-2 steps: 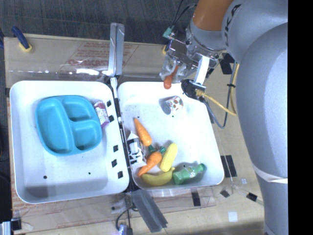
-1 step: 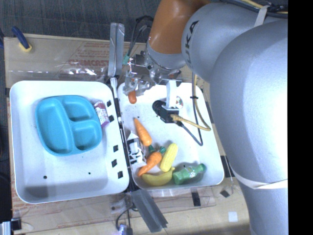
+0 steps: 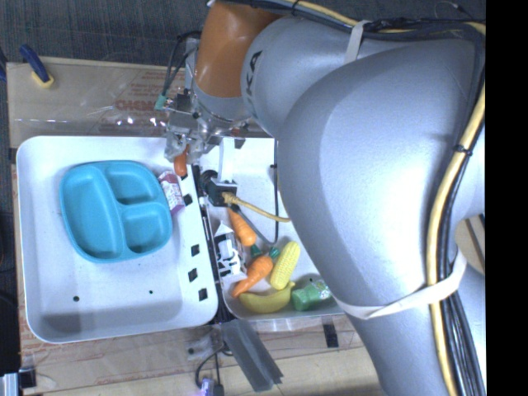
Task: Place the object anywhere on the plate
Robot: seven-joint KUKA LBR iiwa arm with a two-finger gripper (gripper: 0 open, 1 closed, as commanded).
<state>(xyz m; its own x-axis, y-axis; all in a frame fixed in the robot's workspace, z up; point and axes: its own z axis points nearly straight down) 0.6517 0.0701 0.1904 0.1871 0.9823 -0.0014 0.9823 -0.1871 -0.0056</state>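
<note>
I have two white bins below me. The left bin [image 3: 49, 304] holds a blue plate [image 3: 115, 207] with three compartments, set toward the bin's twelve o'clock side; nothing lies in its compartments. The right bin [image 3: 280, 318] is largely covered by the arm [image 3: 371, 163]; at its six o'clock end I see a carrot [image 3: 242, 228], a second carrot [image 3: 254, 272], an ear of corn [image 3: 285, 262], a banana [image 3: 262, 302] and a green block [image 3: 308, 295] crowded together, several touching.

The gripper [image 3: 183, 151] hangs at the plate's two o'clock, over the left bin's edge near the wall between the bins. A small orange piece [image 3: 180, 166] shows at its fingertips, and I cannot tell whether the fingers are clamped on it or merely beside it.

Just below, a small packet [image 3: 172, 193] with a purple and white wrapper lies at the plate's three o'clock rim, touching or just beside it; I cannot tell which.
</note>
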